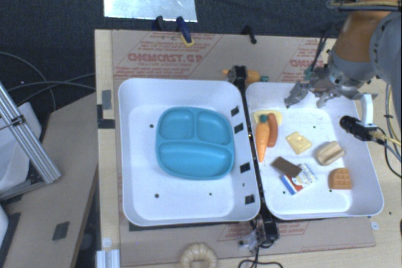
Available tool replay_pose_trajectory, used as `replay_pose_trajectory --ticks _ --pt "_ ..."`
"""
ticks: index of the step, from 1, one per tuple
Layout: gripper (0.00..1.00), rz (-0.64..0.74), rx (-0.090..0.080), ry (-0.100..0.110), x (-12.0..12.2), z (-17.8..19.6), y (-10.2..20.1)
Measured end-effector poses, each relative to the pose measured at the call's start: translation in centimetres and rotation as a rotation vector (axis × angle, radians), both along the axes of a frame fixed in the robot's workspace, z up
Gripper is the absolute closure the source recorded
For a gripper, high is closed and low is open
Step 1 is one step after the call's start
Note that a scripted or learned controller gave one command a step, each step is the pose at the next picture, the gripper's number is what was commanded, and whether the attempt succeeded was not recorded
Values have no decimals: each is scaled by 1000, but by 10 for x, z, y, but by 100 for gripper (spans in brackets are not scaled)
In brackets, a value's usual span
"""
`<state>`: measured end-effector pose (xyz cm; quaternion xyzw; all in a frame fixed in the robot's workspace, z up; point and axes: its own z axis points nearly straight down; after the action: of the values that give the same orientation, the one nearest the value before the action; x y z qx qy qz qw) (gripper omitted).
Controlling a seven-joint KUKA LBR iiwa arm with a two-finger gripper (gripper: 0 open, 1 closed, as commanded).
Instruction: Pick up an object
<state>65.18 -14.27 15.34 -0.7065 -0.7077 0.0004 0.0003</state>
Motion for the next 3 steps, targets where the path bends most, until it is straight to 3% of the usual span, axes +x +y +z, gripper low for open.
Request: replay_pose_trajectory --ticks 1,2,3 --pt "0 1 0 0 2 -62 0" --pt "0 3 -1 -3 3 -68 1" --pt "100 3 -1 -7 4 -56 1"
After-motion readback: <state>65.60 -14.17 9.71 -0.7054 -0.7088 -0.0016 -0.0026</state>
